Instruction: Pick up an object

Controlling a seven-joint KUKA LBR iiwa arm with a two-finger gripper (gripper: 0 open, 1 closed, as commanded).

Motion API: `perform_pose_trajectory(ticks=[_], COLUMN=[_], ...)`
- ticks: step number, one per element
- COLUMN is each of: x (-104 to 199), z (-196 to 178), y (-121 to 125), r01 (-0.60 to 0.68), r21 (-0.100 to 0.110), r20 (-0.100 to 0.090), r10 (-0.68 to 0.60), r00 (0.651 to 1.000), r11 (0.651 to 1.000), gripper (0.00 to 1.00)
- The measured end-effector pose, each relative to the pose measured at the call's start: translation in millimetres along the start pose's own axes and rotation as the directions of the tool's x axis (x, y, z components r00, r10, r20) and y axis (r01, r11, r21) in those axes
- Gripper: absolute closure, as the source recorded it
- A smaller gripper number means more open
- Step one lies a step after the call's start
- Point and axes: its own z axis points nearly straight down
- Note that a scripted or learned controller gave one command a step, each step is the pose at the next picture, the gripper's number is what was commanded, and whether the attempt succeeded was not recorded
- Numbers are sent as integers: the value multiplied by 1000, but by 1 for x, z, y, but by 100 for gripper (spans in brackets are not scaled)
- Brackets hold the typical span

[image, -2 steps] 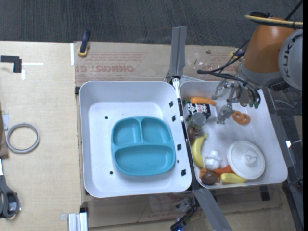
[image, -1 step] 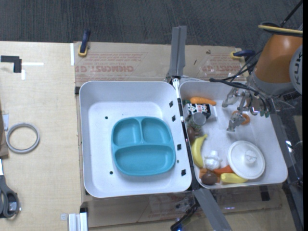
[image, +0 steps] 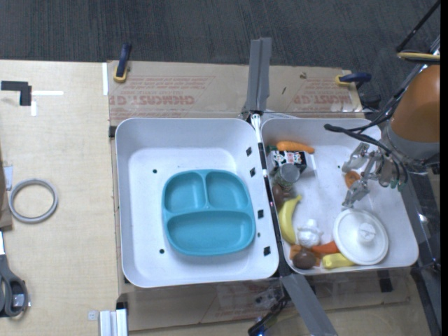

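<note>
Gripper [image: 358,177] over right bin [image: 402,257], jaws spread, nothing held; drop squarely onto small orange piece [image: 352,176] before clenching.

the bench [image: 56,145] carries two white bins [image: 133,208], tape roll [image: 32,200] and scissors [image: 12,294].

dark carpet [image: 175,12], pale wooden bench [image: 56,257]

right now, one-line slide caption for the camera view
Gripper over the right bin of toy food; blue divided plate in the left bin.
</note>
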Motion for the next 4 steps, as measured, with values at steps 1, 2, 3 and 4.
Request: perform_pose_trajectory(ticks=[1,2,3,4], x=[-59,16,0,-2], z=[0,0,0,-10], y=[10,-13,-3,-3], r01=[49,57,78,79], r21=[0,0,0,2], r20=[1,0,0,6], r10=[-49,-57,-78,-79], r00=[999,998,997,997], r11=[999,998,997,997], gripper=[0,0,0,100])
